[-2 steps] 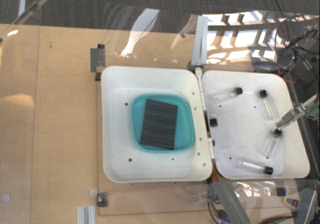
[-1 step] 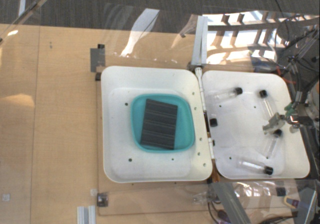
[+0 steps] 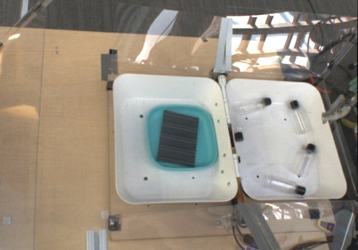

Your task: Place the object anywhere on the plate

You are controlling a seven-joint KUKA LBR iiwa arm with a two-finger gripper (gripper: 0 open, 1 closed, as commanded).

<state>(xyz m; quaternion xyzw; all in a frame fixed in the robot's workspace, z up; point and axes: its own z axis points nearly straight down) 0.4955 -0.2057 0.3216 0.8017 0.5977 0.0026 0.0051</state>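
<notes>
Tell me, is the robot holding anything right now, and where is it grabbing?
I cannot tell. The dark block lies on the teal plate.

Robot at the frame's right edge. The gripper (image 3: 337, 110) appears as a slim, pale grey, angular metal piece with a matt finish. Thin dark cables (image 3: 330, 53) run above it; whether they belong to the arm cannot be told. Finer detail is too small to resolve.

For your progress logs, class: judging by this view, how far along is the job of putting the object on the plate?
Done: a dark ribbed block lies flat on the teal plate in the left bin. In hand: nothing visible. Left: apparently nothing; four clear vials lie in the right bin.
</notes>
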